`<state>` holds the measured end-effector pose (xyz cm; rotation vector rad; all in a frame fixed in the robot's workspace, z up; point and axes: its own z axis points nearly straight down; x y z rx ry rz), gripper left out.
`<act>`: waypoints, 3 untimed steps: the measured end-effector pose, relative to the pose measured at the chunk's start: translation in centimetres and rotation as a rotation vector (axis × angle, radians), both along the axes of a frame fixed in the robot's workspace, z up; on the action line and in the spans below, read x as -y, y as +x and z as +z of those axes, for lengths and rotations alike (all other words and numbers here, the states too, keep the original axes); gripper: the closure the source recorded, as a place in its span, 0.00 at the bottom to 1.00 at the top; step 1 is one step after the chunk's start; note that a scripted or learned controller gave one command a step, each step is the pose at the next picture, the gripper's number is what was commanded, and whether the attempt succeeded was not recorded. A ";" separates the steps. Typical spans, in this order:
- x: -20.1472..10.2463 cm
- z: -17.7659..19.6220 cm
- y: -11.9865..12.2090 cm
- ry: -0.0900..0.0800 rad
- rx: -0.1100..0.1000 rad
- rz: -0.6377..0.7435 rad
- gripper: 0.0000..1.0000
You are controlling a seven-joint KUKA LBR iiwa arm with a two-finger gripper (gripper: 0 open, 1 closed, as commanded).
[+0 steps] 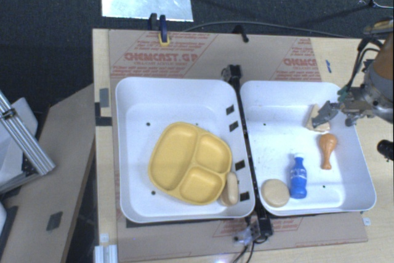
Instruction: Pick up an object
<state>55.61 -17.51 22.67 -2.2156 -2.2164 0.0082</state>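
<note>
My gripper reaches in from the right and hangs over the back right part of the right bin. A small beige wedge-shaped piece lies right at its tip, partly hidden by it. Just in front of the gripper lies an orange drumstick toy. A blue bottle stands nearer the front, with a round beige bun to its left.
The left bin holds a yellow divided plate, and a beige oblong piece rests against the plate's front right edge. A black divider runs between the bins. The bench edge lies close on the right.
</note>
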 end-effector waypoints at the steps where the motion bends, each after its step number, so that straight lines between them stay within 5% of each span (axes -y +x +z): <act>1: 0.0 0.6 0.3 -0.002 0.011 0.003 0.00; 3: -0.2 -10.2 -0.3 -0.001 0.008 0.001 0.00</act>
